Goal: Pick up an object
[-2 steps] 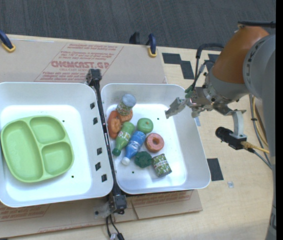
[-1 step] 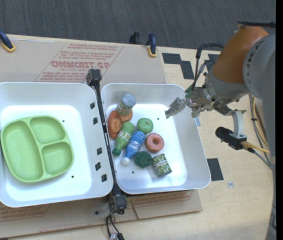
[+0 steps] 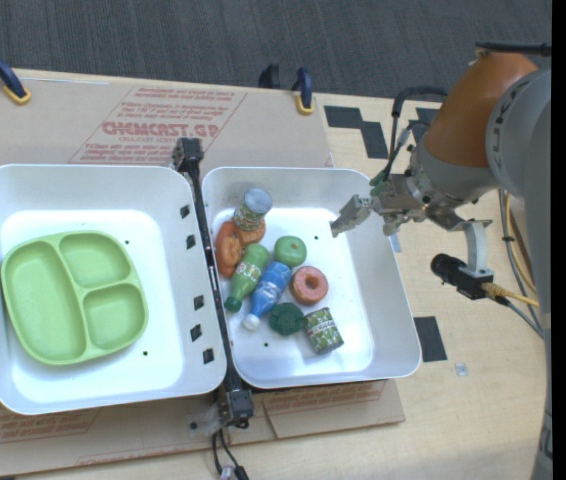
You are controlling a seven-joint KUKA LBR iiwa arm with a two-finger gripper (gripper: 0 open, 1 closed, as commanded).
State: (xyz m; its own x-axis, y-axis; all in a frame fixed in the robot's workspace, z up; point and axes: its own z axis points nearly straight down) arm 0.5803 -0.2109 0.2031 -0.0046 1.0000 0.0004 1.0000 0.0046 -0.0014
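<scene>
Nearest the camera in the right bin [image 3: 388,343] lie a green can [image 3: 324,330] and a dark green lump [image 3: 285,318], with a pink doughnut [image 3: 310,284], a blue bottle [image 3: 267,288], a green bottle [image 3: 245,275], a green apple [image 3: 290,250] and an orange piece [image 3: 227,250] clustered just behind. A grey-capped bottle [image 3: 252,211] lies farthest back. The hand [image 3: 349,216] hovers over the bin's right part, apart from the pile, grasping nothing that I can see; its grip I cannot tell.
</scene>
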